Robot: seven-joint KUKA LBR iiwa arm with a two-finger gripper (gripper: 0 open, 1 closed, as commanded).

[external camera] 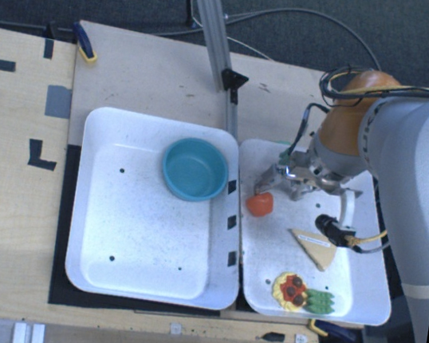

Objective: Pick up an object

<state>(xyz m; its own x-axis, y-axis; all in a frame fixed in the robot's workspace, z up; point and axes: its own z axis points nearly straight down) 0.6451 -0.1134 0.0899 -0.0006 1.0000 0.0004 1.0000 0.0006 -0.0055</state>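
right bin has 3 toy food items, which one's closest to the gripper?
The orange-red round toy, just below-left of the gripper. The tan wedge and the yellow-and-green piece lie farther down the right bin.

Bench (157,77): you see a beige surface bearing dark tape marks at left.
Pole (213,25): grey — slants from the top edge down between the bins.
Clamp (86,41): blue-and-yellow, upper left.

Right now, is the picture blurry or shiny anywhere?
Camera view: the arm's grey casing at right looks soft and blurred, being closest; the blue bowl and orange piece are fairly sharp; lighting is even, shadows are faint, and the white bins show no strong glare.
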